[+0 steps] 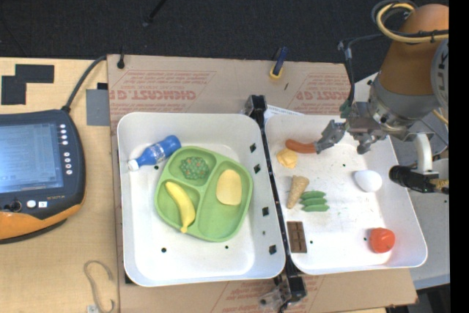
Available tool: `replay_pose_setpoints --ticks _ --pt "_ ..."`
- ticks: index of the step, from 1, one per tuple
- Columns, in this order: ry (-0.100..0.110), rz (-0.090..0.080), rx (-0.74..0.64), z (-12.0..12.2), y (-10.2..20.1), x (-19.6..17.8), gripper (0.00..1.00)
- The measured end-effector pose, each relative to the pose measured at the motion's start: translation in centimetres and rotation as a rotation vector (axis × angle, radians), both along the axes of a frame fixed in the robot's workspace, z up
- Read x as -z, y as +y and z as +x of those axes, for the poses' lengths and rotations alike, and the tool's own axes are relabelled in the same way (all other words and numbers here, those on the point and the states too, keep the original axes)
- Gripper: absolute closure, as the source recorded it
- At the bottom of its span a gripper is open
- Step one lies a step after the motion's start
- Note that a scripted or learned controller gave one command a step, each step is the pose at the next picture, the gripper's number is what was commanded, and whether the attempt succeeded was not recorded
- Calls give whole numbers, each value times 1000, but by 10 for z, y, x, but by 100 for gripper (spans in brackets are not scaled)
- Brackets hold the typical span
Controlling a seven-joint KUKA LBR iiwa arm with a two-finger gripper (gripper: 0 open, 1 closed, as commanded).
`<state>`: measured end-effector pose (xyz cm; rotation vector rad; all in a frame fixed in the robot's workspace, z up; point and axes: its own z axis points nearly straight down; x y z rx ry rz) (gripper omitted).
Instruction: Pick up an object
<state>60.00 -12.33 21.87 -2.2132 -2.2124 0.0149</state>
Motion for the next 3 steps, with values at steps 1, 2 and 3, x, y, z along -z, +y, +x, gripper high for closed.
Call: replay_pose_setpoints --ticks 1,2,3 --pt "-14 -2 -2 3 0 -8 0" --pt "-10 -1 -7 12 7 48 0" --pt "-8 -1 -2 7 0 98 0"
